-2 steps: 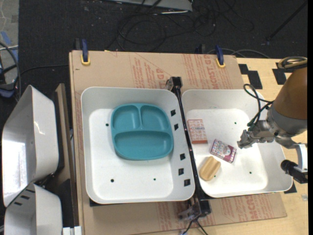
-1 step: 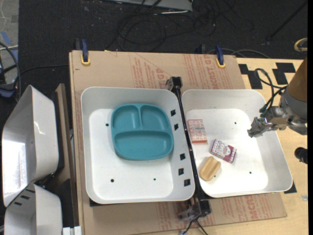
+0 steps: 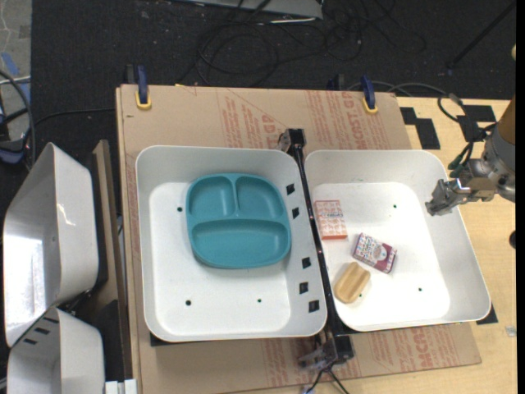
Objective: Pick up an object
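**Gripper waited at the right bin's edge, objects untouched**

Two shallow white bins sat side by side on a cardboard-covered worktop. The left bin held a teal divided plate. The right bin held three small items clustered near its left side: a flat pink-and-white packet, a purple-and-white pouch just beside it, and a tan bread-like piece touching or nearly touching the pouch.

The gripper hung over the right bin's right rim, well apart from all three items, which lay to its left across bare bin floor. Whether the fingers were parted or together could not be told; nothing was visibly held.

All three items looked light. The packet lay flat and would probably be hard to get fingers under. The pouch seemed soft and possibly slippery. The tan piece looked thickest and likely the easiest to take, gripped across its narrow width.
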Motion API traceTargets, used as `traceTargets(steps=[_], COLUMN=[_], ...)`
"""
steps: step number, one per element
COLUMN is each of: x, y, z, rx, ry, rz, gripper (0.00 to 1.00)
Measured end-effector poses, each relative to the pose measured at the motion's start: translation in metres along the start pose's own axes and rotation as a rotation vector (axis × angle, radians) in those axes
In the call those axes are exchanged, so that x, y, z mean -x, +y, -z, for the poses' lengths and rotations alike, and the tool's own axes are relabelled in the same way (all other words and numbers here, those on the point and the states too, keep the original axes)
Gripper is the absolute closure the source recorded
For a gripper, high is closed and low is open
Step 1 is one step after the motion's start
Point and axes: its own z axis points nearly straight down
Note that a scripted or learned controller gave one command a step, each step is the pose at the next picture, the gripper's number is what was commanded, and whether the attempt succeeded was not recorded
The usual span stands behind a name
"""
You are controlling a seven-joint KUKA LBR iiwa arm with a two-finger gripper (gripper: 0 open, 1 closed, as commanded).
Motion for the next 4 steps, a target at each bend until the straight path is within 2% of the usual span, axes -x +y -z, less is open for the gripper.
traceTargets(steps=[1, 4], x=[-0.048, -0.213], y=[0.023, 0.061], z=[-0.011, 0.001], rx=[-0.005, -0.004], ry=[0.003, 0.005], rz=[0.004, 0.005], gripper=[1.00, 1.00])
